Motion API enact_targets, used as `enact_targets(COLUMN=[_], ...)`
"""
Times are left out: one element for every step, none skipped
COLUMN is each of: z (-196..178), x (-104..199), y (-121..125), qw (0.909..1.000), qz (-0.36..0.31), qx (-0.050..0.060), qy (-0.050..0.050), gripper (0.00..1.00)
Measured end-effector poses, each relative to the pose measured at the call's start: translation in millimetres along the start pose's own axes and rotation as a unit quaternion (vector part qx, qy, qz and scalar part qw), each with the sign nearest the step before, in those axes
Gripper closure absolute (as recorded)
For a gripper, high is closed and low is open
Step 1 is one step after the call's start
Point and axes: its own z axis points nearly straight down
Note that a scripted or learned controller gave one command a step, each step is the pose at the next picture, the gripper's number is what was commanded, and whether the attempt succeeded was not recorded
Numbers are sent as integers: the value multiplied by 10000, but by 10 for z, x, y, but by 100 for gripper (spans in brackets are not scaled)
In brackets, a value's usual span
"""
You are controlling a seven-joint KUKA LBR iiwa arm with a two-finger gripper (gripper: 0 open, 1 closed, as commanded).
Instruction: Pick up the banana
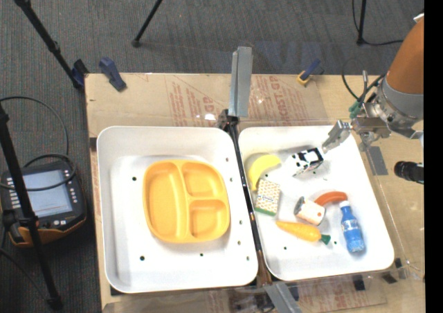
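Hand (pixel 340 133) of the grey arm hangs over the upper right part of the right white bin (pixel 377 235); I cannot tell its state. Yellow curved banana (pixel 261 165) lies near this bin's left wall, well apart from the hand.

Robotics lab, tripod legs (pixel 158 7), teach pendant (pixel 43 197), clamped bench (pixel 173 100), carpet floor (pixel 83 7)
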Motion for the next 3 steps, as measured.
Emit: enact_targets(z=[1112,1241,409], x=[794,965,1695], y=[260,356,282], qw=[9997,9882,9708], qz=[-256,-1525,-2398], qx=[-60,-140,-16], qy=[-15,-81,-9], gripper=[0,0,0])
